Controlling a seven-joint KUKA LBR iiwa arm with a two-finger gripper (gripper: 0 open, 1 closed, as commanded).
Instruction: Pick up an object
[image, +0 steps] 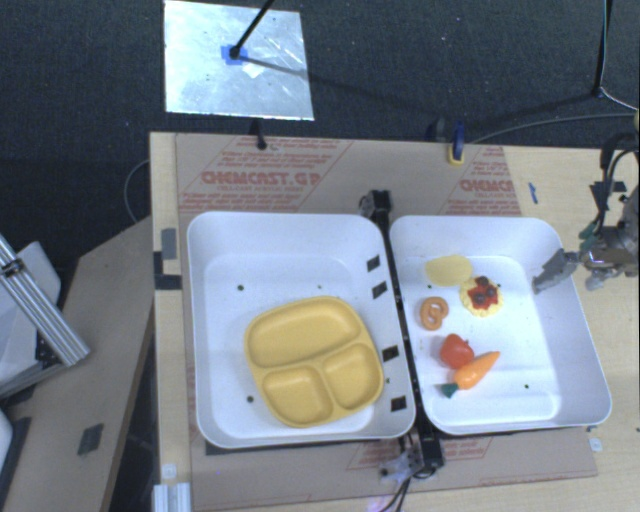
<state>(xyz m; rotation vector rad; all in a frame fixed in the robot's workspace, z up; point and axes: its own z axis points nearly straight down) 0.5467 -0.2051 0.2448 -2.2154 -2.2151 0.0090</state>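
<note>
Leftmost on the counter (470, 185) sits the left white bin (215, 300), and inside it lies a yellow divided tray (314, 360), set at a slant, with one long compartment toward the back and two smaller ones toward the front. Just beside it, across a narrow black seam, sits the right white bin (560, 390), which carries the small play-food pieces. A pale yellow oval piece (448, 269) lies toward the back of that bin; a little orange ring (433, 313) lies just in front of it, and a round yellow piece with red topping (482, 296) rests to the right of the ring. Nearer the front are a red tomato (456, 350) and, touching it, an orange carrot (473, 371) with a green end. Farthest right, the pincer (553, 270) hangs over the right bin's far edge, well apart from the food, gripping nothing; whether it is open or closed I cannot tell.
</note>
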